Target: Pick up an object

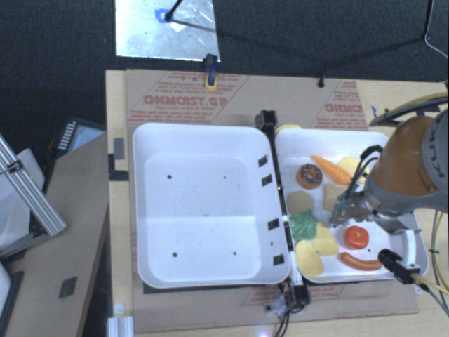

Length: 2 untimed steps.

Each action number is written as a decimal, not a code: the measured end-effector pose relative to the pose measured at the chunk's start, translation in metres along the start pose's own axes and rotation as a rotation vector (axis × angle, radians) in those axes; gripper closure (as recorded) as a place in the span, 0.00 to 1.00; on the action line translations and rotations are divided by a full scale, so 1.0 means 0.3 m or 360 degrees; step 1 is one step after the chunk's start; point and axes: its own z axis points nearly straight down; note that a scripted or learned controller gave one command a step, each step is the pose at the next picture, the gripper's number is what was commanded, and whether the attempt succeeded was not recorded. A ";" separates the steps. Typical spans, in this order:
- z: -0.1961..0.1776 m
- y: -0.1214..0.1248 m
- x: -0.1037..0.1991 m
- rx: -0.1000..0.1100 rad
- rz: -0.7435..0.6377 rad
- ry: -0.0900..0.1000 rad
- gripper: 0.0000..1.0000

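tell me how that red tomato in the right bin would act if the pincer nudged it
The tomato looks round and smooth, so it would probably roll, perhaps toward the sausage beside it. Its glossy skin may slip in a grip.

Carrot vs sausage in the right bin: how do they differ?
Colour: the carrot is orange, the sausage red-orange with a darker sheen.
Place: the carrot lies toward the far side of the right bin, beside the donut; the sausage lies by the near rim, below the tomato.
Pose: the carrot slants and tapers; the sausage lies nearly level, with rounded ends.
Shared: both are long, lying flat, apart from the gripper.
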 end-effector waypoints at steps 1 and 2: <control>-0.003 0.001 0.000 -0.0003 0.0000 -0.0001 0.00; 0.029 0.098 0.147 -0.0011 -0.0011 -0.0003 0.00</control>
